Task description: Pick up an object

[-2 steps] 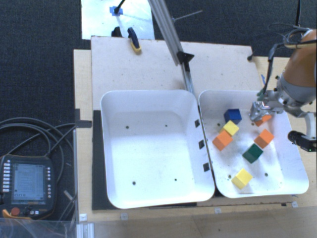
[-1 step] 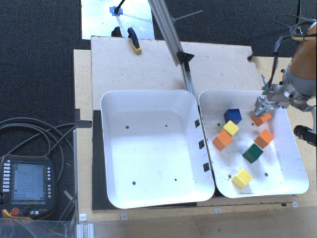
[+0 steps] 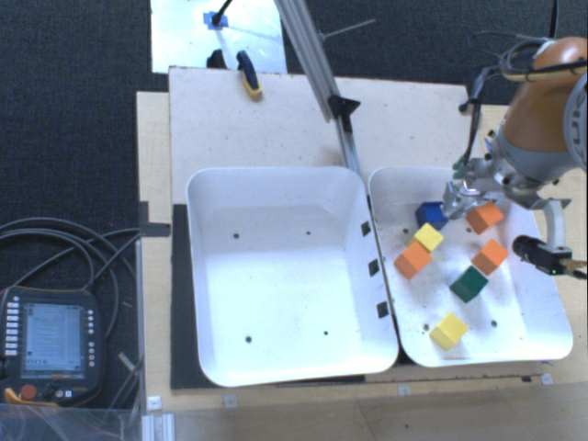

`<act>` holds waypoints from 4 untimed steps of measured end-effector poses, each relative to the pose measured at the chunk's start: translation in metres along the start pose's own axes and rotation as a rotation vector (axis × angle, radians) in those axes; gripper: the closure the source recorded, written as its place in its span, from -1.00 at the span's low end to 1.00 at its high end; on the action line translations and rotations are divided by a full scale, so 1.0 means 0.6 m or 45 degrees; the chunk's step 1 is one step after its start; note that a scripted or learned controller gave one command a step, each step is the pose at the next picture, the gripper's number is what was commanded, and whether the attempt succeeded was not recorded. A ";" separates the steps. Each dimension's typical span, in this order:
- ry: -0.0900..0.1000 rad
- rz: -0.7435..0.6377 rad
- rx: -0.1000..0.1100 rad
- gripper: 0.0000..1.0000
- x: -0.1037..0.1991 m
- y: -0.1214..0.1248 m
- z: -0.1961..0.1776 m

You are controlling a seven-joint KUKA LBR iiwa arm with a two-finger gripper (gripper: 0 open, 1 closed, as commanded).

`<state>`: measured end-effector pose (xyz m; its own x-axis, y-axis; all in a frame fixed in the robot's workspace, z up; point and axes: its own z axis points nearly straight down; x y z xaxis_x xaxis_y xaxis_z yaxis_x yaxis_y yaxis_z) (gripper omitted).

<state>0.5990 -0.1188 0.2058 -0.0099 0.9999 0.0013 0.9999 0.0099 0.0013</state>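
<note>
Here, your gripper (image 3: 462, 194) hangs over the right bin (image 3: 551, 338).
You cannot tell its grip; blue cube (image 3: 429, 214) and orange cube (image 3: 484, 216) crowd it, risking a nudge.

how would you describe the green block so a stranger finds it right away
Look in the right bin, the one holding the blocks. The green block sits toward its right side, just below an orange block and above a yellow block. It is the only green one; the others are orange, yellow or blue.
</note>
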 end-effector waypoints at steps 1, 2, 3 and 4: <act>-0.002 0.000 -0.003 1.00 0.085 0.005 -0.028; 0.001 -0.002 -0.002 1.00 0.179 0.010 -0.049; 0.001 -0.001 0.001 1.00 0.264 0.000 -0.038; 0.002 -0.002 -0.001 1.00 0.345 -0.007 -0.064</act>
